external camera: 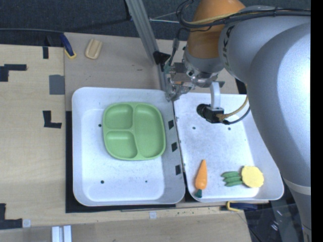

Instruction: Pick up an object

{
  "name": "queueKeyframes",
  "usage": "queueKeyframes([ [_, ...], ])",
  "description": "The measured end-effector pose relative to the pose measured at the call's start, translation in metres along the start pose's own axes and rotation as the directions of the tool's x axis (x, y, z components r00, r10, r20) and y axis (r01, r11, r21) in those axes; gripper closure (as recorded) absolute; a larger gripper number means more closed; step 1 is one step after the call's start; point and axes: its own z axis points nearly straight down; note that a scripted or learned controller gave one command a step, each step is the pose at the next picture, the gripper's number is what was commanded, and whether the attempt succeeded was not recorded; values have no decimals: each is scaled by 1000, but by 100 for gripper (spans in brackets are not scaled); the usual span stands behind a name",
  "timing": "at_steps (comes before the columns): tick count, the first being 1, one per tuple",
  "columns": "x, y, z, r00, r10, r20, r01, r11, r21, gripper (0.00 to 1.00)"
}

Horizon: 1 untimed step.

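A toy carrot (201, 174) lies near the front edge of the right bin (222, 145). To its right are a green pea pod (231, 178) and a yellow round piece (252, 176), touching each other. In the left bin (86, 180) rests a green divided plate (134, 130). My gripper (174, 91) hangs at the back of the bins, over the rim where they meet, far from the carrot and the other toys. Nothing shows in its grasp.
A slanted metal pole (143, 29) rises just behind the gripper. A tan wooden block (93, 48) and a blue-and-yellow item (68, 45) lie on the bench behind the left bin. The arm's bulk covers the right side of the right bin.
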Motion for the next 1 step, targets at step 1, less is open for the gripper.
queueKeyframes([
  [1,46,5,-11,1000,0,0,0,1000,-3,100],
])
